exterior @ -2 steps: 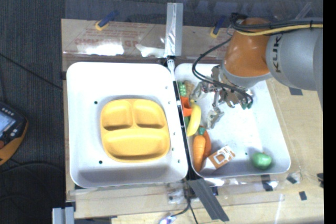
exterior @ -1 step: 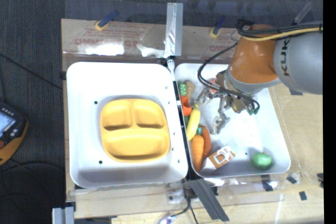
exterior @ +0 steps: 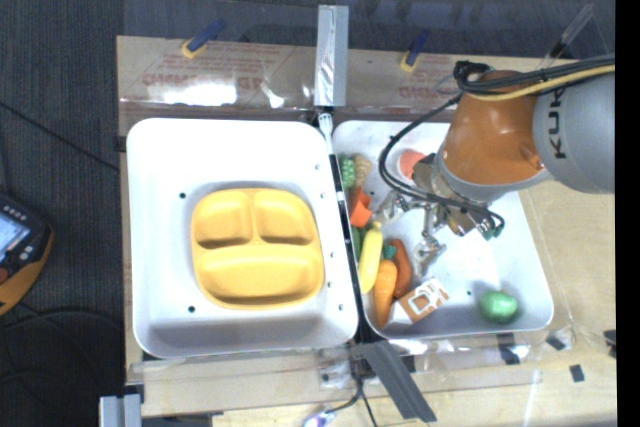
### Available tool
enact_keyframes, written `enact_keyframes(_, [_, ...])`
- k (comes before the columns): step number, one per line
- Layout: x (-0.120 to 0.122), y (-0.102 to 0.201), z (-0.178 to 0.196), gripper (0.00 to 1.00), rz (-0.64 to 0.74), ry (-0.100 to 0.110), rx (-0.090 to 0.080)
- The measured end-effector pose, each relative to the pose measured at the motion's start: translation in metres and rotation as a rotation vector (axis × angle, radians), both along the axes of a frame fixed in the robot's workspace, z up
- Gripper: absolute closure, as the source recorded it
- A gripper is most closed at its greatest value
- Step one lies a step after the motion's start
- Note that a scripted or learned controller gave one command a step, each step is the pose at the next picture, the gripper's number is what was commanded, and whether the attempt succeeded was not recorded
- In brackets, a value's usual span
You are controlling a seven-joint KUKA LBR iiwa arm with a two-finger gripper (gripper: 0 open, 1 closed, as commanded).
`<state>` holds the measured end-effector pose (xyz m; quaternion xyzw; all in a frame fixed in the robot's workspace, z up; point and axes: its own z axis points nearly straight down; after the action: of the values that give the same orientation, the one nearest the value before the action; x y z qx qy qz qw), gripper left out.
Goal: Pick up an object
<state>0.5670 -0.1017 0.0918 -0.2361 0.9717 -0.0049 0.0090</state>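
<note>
I saw the tabletop [exterior: 135,55] carrying two white bins side by side. The left bin [exterior: 160,155] held a yellow divided tray [exterior: 258,245]. My arm [exterior: 520,130] reached over the right bin [exterior: 530,265], its claw [exterior: 432,245] hanging above the bin floor with fingers apart and nothing between them. Along that bin's left wall lay a yellow banana [exterior: 370,257] touching a carrot [exterior: 384,285]; a small box [exterior: 425,299] sat below the claw, a green ball [exterior: 499,305] nearby
</note>
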Motion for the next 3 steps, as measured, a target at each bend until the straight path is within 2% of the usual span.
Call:
enact_keyframes(1, [-0.049,0.004,0.004,0.00,-0.076,-0.023,0.001])
enact_keyframes(2, [-0.054,0.003,0.005,0.00,-0.271,-0.031,0.005])
enact_keyframes(3, [-0.035,0.007,-0.001,0.00,-0.447,0.007,0.009])
